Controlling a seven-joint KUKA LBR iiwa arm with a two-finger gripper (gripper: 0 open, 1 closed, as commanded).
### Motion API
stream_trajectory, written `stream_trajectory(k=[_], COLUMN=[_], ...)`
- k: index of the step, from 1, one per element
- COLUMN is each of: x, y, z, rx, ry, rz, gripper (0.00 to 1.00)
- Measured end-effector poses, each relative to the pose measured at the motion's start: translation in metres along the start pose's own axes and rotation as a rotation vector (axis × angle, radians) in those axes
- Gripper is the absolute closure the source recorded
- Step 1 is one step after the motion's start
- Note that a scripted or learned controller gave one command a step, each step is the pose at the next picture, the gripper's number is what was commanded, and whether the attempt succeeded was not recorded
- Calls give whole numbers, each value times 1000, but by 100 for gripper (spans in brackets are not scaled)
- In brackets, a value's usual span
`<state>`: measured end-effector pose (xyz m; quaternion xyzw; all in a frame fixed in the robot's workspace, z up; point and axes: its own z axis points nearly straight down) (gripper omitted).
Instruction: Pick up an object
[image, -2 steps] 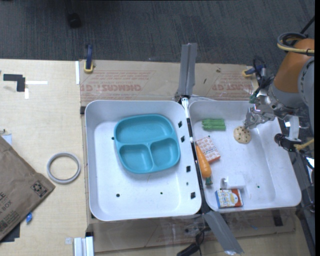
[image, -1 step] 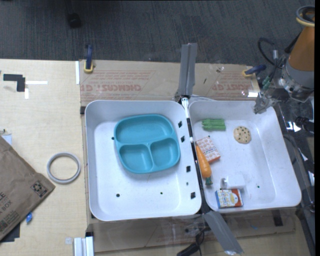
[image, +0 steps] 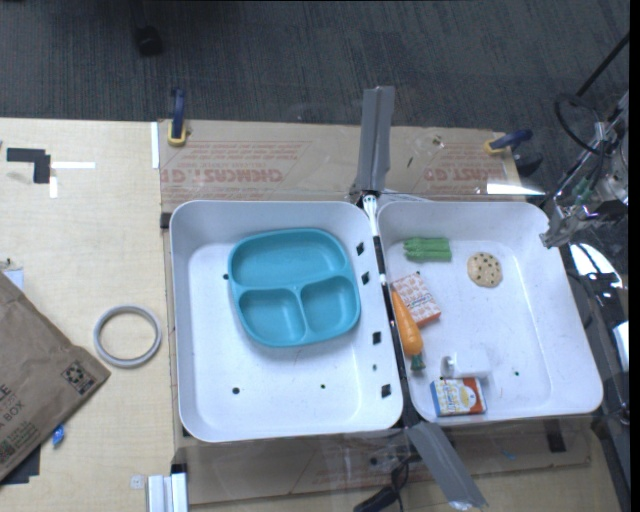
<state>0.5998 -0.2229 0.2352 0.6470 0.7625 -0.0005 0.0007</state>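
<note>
The left bin (image: 200, 390) holds a teal divided plate (image: 295, 290), lying flat a little above the bin's middle. The right bin (image: 560, 330) holds several small items. A green toy piece (image: 428, 249) lies near its back left, and a round cookie (image: 485, 269) is to the right of it. An orange snack box (image: 417, 300) and an orange carrot (image: 409, 330) lie along the left wall. A small red and white carton (image: 459, 397) sits at the front left, with a pale white object (image: 472, 360) just behind it.
A grey tape roll (image: 127, 334) and a brown cardboard box (image: 35, 375) lie on the wooden bench left of the bins. Clamps (image: 178, 120) hold a clear sheet behind the bins. Cables and metal gear (image: 590, 190) stand by the right bin's back right corner.
</note>
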Motion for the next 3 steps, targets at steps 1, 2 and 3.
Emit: stream_trajectory(k=[1, 2, 3], x=[8, 4, -9], y=[-45, -14, 58], z=[14, 76, 25], rx=[1, 1, -4], ry=[2, 1, -3], rz=[-59, -148, -401], gripper=[100, 100, 100])
